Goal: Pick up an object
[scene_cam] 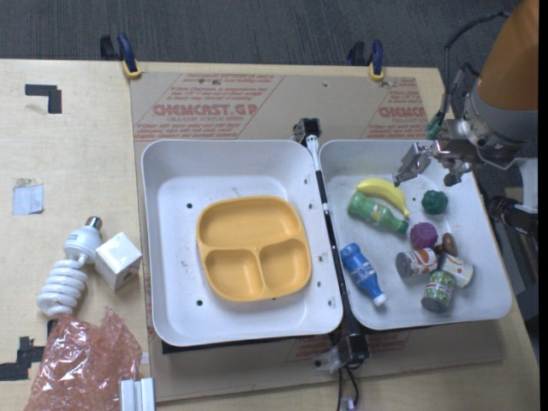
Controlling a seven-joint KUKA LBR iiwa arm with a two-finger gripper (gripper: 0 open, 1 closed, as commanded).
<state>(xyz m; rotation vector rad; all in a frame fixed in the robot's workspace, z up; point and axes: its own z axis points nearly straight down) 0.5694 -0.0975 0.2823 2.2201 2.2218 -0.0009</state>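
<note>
Plywood bench [68,169] with two white bins side by side, a yellow divided tray [254,248] sitting in the left one. Right bin [488,294] has all the small stuff. The gripper [432,163] hovers over its far end with the jaws apart, nothing between them as far as I can tell. Closest target looks like the banana [384,193], just below and to the left of the jaws, long axis slanting down to the right, with a green bottle [378,213] touching it underneath.

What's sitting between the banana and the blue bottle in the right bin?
In the camera view, a green bottle lies between the banana and the blue bottle, right under the banana.
</note>
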